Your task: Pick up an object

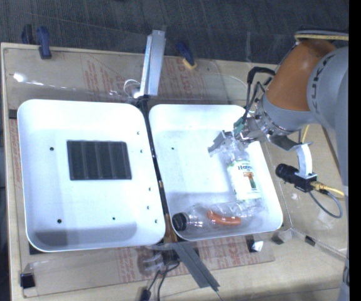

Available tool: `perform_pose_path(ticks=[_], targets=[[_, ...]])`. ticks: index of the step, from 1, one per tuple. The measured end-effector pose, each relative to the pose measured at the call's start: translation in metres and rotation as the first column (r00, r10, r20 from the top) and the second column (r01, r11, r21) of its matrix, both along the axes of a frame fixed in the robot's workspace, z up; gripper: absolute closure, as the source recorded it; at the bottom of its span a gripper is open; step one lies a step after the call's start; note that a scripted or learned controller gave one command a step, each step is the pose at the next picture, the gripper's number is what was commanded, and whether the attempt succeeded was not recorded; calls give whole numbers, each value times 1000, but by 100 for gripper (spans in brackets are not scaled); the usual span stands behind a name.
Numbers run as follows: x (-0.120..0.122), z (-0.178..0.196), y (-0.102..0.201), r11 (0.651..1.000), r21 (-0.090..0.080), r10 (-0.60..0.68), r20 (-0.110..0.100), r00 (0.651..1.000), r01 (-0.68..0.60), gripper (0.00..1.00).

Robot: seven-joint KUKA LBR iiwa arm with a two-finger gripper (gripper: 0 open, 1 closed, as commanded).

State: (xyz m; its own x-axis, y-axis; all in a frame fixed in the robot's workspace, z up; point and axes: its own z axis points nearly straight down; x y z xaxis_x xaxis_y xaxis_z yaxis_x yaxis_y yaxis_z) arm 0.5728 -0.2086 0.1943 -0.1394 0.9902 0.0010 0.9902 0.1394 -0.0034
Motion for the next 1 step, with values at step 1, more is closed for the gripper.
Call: perform_pose_path(ticks=[1], targets=[[15, -14, 0, 1000, -1, 21, 3, 1000, -21, 0]])
